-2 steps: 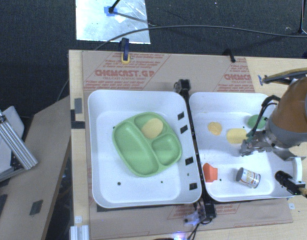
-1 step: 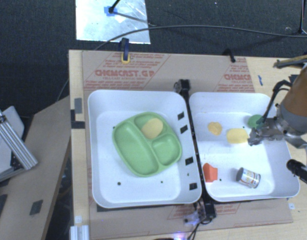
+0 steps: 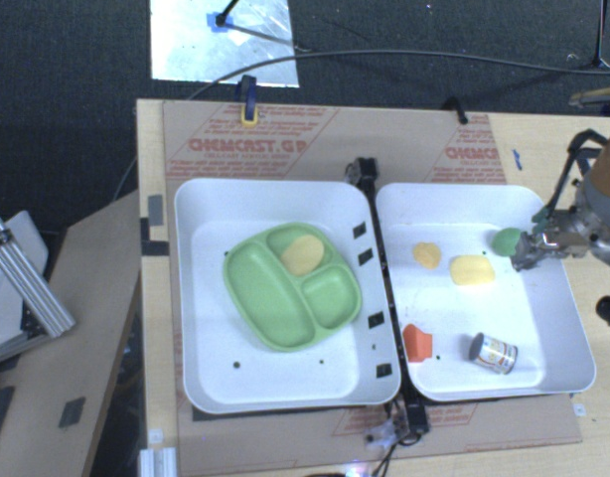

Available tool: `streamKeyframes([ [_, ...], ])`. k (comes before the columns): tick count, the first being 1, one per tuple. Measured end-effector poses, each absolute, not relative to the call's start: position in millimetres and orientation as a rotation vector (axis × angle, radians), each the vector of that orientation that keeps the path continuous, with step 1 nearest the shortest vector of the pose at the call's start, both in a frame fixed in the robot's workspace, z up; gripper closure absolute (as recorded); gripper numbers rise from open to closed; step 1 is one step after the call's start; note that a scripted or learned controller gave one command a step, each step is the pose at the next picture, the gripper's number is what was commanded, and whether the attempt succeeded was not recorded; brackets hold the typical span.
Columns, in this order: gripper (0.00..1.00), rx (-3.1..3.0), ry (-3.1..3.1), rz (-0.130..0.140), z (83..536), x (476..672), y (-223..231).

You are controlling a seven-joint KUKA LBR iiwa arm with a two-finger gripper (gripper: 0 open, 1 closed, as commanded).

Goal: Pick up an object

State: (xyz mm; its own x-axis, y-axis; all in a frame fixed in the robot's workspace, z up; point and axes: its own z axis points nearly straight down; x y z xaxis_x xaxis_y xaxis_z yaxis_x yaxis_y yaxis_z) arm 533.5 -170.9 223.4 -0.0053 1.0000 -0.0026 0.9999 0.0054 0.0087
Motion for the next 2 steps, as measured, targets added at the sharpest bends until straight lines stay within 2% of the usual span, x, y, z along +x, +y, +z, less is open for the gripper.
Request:
streamKeyframes([
  [1,1.00,2.210,2.222,0.007,279.2,525.9,-167.8],
  [2,1.00,2.210,2.232,0.004,264.4,532.3,-113.5],
])
